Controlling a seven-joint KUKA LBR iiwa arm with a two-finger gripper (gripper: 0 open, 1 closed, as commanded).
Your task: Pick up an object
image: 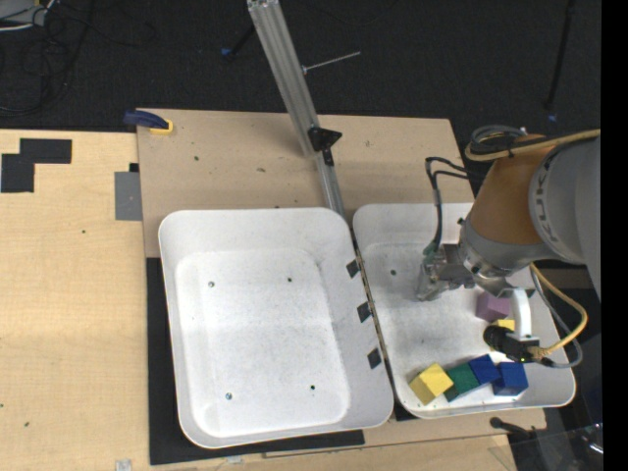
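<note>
My gripper [428, 285] hangs low over the middle of the right bin [402, 229], its dark fingers pointing down at bare white floor. Nothing shows between them. A purple block [491, 307] lies just to its right, partly behind the wrist. Along the bin's front edge sit a yellow block [430, 383], a green block [462, 379] and blue blocks [496, 373] in a cluster.
The left bin [260, 322] lies beside the right one, joined by black clips [364, 312]. A slanted aluminium rail [294, 91] rises behind the bins. Cables [530, 346] loop off the wrist over the right bin's front right corner.
</note>
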